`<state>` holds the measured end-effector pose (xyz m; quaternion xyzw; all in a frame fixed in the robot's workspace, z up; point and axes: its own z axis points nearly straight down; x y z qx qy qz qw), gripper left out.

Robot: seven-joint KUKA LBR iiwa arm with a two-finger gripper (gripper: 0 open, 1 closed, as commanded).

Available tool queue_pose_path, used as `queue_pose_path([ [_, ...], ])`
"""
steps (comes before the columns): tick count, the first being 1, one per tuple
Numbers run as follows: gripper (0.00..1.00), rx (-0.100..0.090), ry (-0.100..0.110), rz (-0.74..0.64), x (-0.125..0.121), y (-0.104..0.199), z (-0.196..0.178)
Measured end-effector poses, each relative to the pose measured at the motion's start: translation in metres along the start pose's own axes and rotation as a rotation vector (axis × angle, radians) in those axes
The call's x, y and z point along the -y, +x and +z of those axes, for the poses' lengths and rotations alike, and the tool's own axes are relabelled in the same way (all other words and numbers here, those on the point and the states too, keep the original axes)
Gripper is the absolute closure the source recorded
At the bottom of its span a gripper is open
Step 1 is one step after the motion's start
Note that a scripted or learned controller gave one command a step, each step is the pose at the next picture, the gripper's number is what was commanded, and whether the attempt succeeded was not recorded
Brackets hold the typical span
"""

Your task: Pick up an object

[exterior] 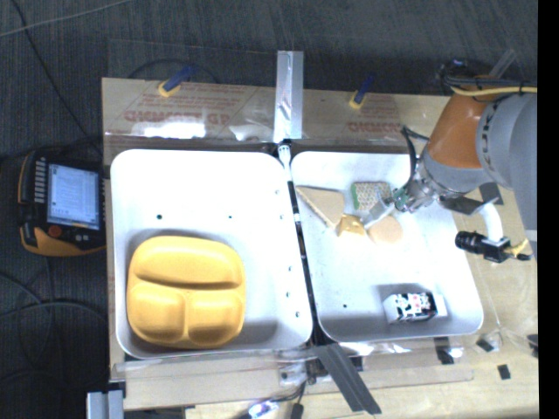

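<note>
Gripper (392, 202): low in the right bin (454, 308), among small objects; how far it is open, I cannot tell.
Objects: a green patterned piece (368, 192), tan pieces (352, 225) just beside it; a black-white box (412, 305) near the front.
Left bin (196, 168): a big yellow foam block (185, 289).
Room: dark carpet (131, 16), a handheld screen (67, 201) left.

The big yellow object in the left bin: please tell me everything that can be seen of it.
The yellow object is a large, rounded, loaf-like block with a smooth, matte surface that looks like foam or soft plastic. Grooves divide its top into one wide upper lobe and two lower lobes. It lies flat in the front part of the left bin, close to the left and front walls, away from the gripper.
</note>
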<state>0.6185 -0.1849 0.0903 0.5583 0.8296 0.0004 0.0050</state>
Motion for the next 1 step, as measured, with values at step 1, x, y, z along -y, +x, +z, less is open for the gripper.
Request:
queue_pose_path([
  [1, 1.0, -0.004, 0.007, 0.055, -0.0629, 0.0279, -0.1248],
])
